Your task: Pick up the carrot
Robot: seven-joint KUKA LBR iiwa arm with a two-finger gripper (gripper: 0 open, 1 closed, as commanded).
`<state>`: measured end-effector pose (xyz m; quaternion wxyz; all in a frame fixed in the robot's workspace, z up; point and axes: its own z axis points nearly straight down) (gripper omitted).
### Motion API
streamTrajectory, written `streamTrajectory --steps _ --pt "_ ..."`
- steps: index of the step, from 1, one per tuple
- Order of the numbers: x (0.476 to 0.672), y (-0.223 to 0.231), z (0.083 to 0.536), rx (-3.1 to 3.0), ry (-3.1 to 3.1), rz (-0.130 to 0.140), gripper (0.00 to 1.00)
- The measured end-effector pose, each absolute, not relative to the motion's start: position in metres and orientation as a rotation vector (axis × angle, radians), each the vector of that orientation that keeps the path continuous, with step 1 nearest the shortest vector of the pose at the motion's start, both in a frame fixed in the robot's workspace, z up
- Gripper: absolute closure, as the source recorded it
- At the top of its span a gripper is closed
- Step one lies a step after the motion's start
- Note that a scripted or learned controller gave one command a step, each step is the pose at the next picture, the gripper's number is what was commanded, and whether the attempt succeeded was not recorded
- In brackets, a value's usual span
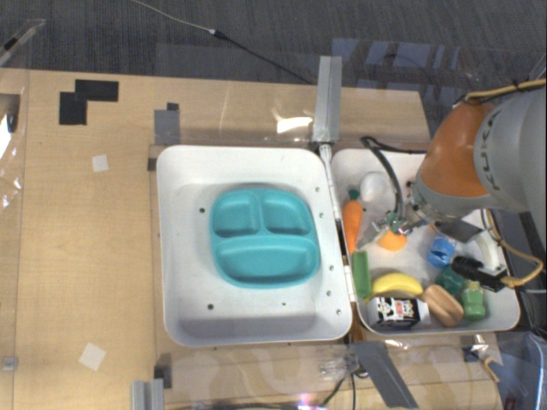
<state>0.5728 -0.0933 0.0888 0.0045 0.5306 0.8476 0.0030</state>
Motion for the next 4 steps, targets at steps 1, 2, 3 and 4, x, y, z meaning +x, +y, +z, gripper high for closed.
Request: streamTrajectory --steps 1,2,3,4 --pt "0.577 -0.092 0.103 1.644 2.652 0.017 1.00" --pt "0.577 -0.092 0.102 1.644 2.654 0.017 0.00" --pt "0.620 -0.094 0.089 2.035 2.382 -0.003 0.00" --pt "0.659 -0.090 0.086 2.495 1.902 0.006 0.00"
